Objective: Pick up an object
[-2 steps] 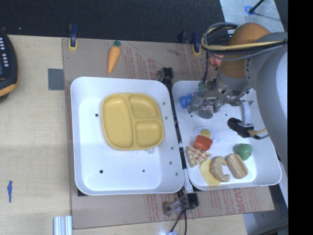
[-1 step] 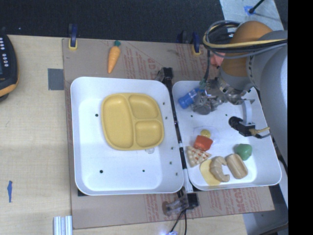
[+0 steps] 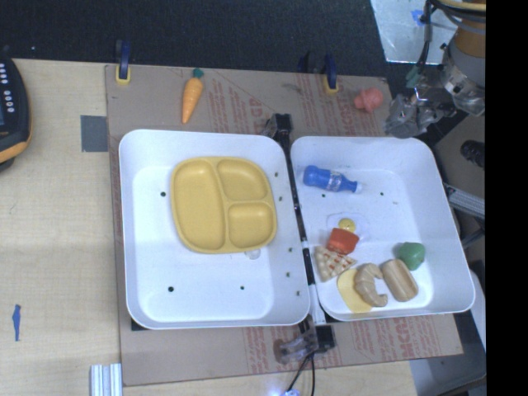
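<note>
Your camera looks down at a slant on 2 shallow white bins set side by side on a brown board. The left bin [image 3: 148, 304] carries a yellow divided plate [image 3: 223, 203] with 3 compartments, lying flat toward the bin's upper middle.

The right bin [image 3: 429, 172] holds the loose items you could pick from. A blue bottle [image 3: 328, 179] lies on its side near the upper left of that bin. Below it, a small yellow ball [image 3: 347, 224] sits just above a red block [image 3: 343, 240], the 2 looking as if they touch. A waffle-patterned wedge [image 3: 332, 263] rests against the bin's left wall, beside a flat yellow piece [image 3: 350, 294] and a croissant [image 3: 370, 284]. A bread roll [image 3: 399, 278] lies just right of the croissant, and a green object [image 3: 411, 255] sits just above it, near the right wall.

Outside the bins, an orange carrot [image 3: 191, 96] lies on the board above the left bin, and a pink object [image 3: 370, 99] above the right bin.

Your gripper [image 3: 412, 115] hangs at the upper right, just beyond the right bin's top corner, well apart from every item. You cannot tell how it is set from here.
</note>
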Robot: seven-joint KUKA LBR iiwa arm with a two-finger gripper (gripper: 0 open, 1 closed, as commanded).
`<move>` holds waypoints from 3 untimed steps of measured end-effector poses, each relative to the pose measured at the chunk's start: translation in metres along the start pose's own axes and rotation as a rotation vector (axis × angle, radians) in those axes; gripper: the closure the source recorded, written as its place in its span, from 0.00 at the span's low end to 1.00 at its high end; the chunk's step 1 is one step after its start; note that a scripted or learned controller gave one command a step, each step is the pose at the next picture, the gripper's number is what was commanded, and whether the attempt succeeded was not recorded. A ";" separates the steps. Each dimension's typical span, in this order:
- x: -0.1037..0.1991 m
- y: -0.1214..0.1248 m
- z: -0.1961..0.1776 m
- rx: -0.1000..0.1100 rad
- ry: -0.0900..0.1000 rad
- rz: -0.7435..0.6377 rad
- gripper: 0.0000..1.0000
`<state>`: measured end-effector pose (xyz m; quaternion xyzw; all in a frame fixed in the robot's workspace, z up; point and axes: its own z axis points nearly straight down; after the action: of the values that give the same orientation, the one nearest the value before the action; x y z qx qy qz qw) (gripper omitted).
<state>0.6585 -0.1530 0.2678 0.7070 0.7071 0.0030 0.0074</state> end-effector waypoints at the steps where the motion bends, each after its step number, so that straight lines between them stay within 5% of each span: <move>1: 0.073 -0.003 0.050 0.022 0.008 -0.010 1.00; 2: 0.144 -0.025 0.061 0.022 0.008 -0.011 1.00; 3: 0.179 -0.068 0.050 0.022 0.007 -0.009 1.00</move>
<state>0.5917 0.0260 0.2159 0.7038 0.7104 -0.0024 -0.0027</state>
